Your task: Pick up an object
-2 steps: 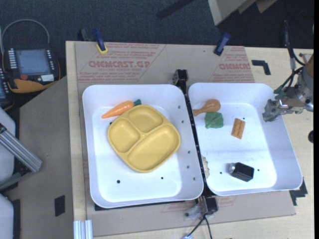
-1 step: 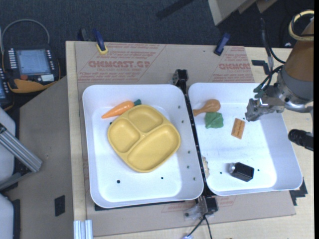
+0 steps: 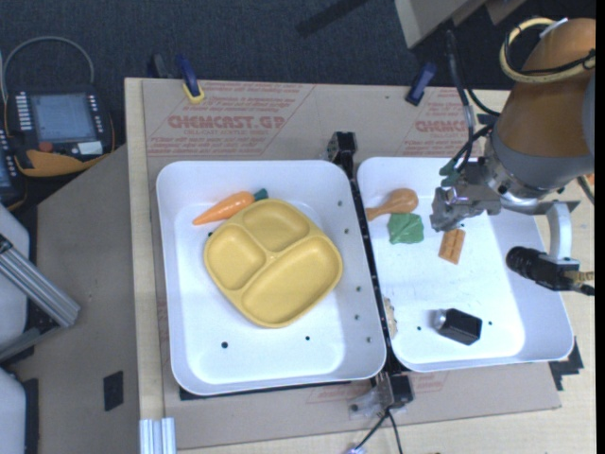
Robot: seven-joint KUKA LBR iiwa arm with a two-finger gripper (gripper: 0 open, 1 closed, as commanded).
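My gripper (image 3: 452,218) hangs over the upper middle of the right bin (image 3: 529,343), just above an orange block (image 3: 452,246). A green piece (image 3: 406,228) lies to its left, touching a tan pear-shaped toy (image 3: 395,202). A black box with a silver end (image 3: 459,325) rests near the bin's front. In the left bin (image 3: 189,329) a yellow divided plate (image 3: 273,262) sits in the middle, and an orange carrot (image 3: 223,207) lies at its upper left edge. Nothing shows between my fingers.
The two bins meet along a black divider (image 3: 367,253). A black clamp (image 3: 341,146) stands at the back between them. The arm's grey body (image 3: 548,121) overhangs the right bin's back right corner, and a black cylinder (image 3: 541,267) juts over its right side.
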